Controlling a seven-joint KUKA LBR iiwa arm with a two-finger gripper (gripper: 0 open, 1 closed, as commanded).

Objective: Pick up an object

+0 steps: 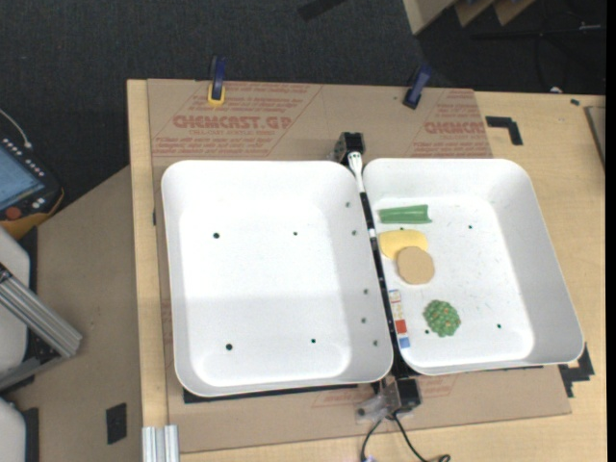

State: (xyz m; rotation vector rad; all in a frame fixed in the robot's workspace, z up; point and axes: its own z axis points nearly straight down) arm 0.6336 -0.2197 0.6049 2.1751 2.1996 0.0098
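The right bin [520, 219] holds three small objects along its left side. A flat green bar [403, 215] lies at the top. Below it sits a yellow piece [397, 243] partly overlapped by a round tan disc [416, 266]. Lower down rests a bumpy green lump [442, 318] that looks like broccoli. The left bin [260, 268] has only small dark dots on its floor.
The two bins stand side by side on a brown cardboard sheet [289, 114], held by a yellow-blue clamp [218, 83] and a blue clamp [418, 85] at the back. A black strip [377, 248] runs between the bins. A cable [395, 422] trails off the front edge.
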